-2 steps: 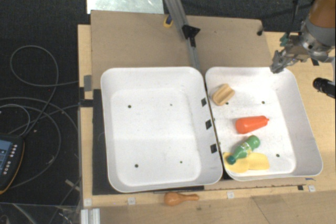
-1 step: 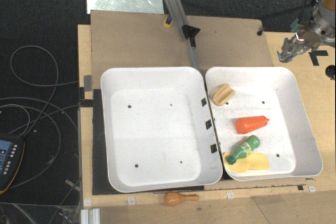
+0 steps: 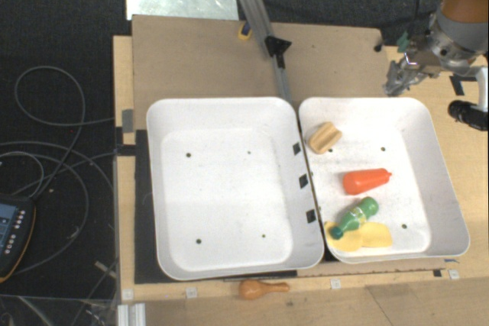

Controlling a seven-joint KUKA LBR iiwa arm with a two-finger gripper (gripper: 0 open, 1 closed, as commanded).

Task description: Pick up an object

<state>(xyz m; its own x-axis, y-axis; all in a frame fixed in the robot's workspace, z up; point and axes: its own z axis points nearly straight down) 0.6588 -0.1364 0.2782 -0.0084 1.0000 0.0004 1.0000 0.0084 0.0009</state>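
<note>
Gripper point(image 3: 399, 79) upper right of frame, above far rim of right bin point(image 3: 435, 164); finger state: cannot tell. Nearest pick: tan block point(image 3: 323, 137), down-left of gripper, near bin's upper-left corner, long axis slanted. Orange carrot point(image 3: 367, 180) lower, lying left-right.

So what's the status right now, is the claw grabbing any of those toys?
Claw above right bin's far rim, nothing in it. Tan block, orange carrot, green bottle untouched in the bin. Nothing blocking them.
</note>
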